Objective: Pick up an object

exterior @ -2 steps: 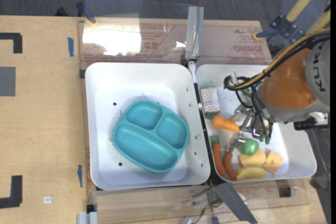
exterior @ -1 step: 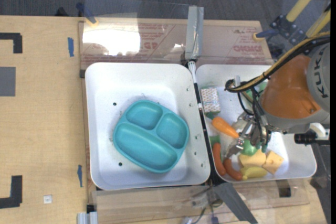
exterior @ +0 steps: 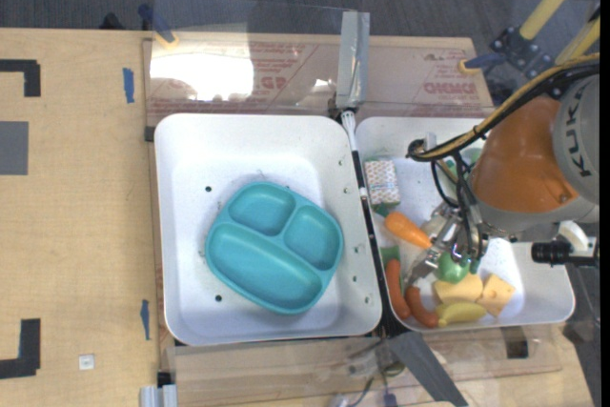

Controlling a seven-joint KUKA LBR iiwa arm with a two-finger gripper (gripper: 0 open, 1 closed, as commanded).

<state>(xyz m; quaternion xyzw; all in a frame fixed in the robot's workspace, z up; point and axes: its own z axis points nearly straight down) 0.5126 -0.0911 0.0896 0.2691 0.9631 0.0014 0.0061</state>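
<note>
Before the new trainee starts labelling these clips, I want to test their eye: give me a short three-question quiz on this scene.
1. True or false: the teal divided plate lies in the right bin.
2. Which bin does the gripper hover over?
3. Which item lies nearest the top of the right bin: A) the banana, B) the checkered packet, C) the carrot?

Key: 1. False, it lies in the left bin. 2. The right bin. 3. B.
</note>
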